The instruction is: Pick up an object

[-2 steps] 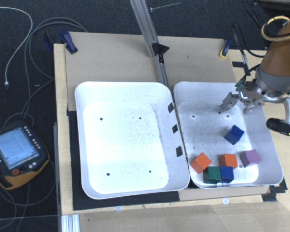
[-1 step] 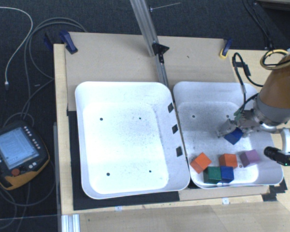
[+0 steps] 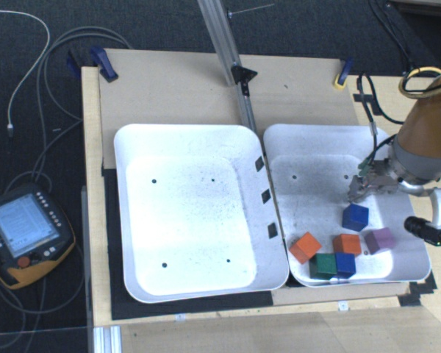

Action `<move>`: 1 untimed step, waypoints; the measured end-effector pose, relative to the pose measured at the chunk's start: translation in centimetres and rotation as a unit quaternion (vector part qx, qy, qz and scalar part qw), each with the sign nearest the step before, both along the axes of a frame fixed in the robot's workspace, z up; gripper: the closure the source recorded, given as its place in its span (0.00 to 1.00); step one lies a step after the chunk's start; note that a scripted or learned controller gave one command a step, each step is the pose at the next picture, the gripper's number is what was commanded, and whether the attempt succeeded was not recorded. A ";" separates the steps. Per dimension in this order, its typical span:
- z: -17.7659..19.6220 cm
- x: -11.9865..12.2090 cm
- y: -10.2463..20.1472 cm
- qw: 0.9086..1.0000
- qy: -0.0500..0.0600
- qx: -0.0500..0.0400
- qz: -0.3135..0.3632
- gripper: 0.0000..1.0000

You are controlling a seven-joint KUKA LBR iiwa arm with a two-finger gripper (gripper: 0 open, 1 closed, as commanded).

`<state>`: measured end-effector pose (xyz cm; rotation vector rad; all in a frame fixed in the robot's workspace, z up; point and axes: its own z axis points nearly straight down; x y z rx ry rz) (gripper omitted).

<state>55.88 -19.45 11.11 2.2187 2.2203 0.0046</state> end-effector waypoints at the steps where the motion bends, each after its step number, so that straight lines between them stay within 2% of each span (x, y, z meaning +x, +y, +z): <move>1: -0.1 0.0 0.0 1.000 0.000 0.000 0.000 0.00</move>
